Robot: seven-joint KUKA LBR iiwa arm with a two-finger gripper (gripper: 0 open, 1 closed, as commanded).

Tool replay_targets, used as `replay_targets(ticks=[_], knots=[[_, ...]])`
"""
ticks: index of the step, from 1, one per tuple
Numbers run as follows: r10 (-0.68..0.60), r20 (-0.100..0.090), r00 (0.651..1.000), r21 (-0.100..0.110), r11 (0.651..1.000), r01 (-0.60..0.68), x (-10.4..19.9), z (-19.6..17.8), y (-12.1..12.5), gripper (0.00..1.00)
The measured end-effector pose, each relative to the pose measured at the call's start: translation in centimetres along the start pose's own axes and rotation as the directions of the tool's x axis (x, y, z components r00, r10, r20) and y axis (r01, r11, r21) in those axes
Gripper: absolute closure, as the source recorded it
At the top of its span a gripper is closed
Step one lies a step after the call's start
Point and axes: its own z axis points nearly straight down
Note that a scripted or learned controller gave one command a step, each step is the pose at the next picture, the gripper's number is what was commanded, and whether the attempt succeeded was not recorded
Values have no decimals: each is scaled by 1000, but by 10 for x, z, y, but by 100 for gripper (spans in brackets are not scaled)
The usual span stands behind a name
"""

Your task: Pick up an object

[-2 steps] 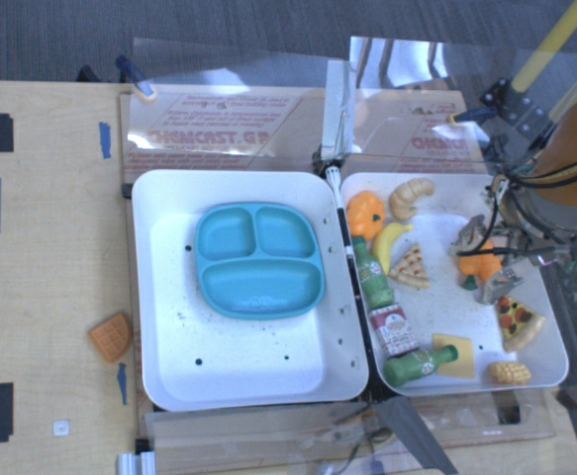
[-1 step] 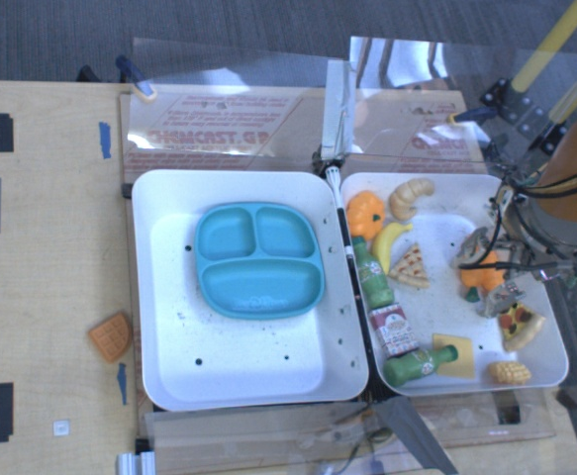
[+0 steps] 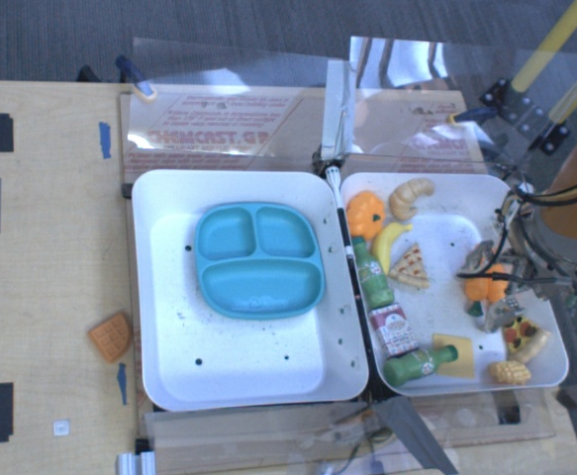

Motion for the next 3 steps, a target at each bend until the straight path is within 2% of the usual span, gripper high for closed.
replay_targets(ticks=[1, 2, 3], knots=[[-6, 11, 1000, 1, 1000, 6, -5, -12, 3, 100], [2, 6, 1000, 3, 1000, -2, -76, -126, 38, 100], [5, -2, 1000, 0, 1000, -5, -73, -121, 37, 0]])
